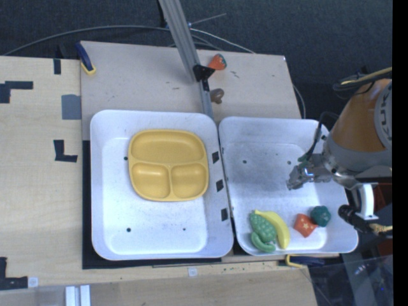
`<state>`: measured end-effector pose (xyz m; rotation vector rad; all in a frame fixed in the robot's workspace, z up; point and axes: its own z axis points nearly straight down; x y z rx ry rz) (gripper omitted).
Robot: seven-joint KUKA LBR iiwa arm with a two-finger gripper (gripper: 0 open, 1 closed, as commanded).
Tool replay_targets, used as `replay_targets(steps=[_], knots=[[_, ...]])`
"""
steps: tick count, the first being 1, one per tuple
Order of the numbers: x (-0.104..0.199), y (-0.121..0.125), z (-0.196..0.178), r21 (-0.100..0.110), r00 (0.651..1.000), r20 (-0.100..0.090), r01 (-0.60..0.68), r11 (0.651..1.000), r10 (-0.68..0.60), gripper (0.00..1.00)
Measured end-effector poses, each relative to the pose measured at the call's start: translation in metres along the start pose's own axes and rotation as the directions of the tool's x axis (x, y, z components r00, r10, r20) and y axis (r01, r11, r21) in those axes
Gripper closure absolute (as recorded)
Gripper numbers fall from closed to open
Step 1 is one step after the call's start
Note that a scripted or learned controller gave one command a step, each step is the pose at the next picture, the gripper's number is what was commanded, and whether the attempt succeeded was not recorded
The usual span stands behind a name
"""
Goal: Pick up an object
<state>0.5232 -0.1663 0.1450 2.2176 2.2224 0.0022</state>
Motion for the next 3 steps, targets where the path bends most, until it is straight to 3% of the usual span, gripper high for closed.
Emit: replay_targets(steps=[2, 3], knots=[[-0.003, -0.01, -0.106, -0.002, 1.0, 0.001, -0.001, 1.0, 0.001, 1.0], [0.056, -0.003, -0.109, 0.003, 1.0, -0.003, 0.006, 1.0, -0.006, 1.0]])
